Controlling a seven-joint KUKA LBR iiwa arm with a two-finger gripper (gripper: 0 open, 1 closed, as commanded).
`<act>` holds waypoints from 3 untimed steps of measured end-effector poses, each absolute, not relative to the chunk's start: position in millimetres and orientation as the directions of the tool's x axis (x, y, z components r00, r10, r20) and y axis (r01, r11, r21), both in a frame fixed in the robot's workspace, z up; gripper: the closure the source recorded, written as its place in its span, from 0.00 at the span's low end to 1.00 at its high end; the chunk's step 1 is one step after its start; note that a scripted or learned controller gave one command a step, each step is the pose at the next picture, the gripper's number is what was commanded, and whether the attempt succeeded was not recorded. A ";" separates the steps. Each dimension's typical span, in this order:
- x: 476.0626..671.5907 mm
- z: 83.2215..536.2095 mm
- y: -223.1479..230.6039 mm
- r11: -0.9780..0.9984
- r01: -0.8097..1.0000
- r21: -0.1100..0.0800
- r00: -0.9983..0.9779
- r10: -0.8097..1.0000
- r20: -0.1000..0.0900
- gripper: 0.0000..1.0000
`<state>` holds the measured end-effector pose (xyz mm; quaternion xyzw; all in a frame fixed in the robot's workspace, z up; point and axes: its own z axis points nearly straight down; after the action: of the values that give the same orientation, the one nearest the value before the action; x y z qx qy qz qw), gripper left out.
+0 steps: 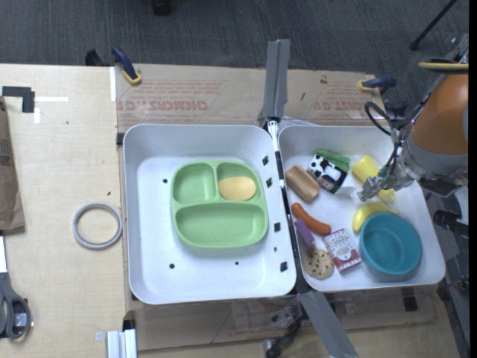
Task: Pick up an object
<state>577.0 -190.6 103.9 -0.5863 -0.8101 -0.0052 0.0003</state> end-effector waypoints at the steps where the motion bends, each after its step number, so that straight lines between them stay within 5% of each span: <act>1: 582.7 91.4 -137.2 0.141 0.990 -0.001 -0.141 0.990 0.000 1.00; 2: 517.5 91.1 -114.0 0.029 1.000 -0.003 -0.029 1.000 0.000 1.00; 3: 517.6 91.2 -113.9 0.029 1.000 -0.003 -0.029 1.000 0.001 0.00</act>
<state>517.6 -113.9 91.2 -0.6969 -0.7172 0.0007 0.0011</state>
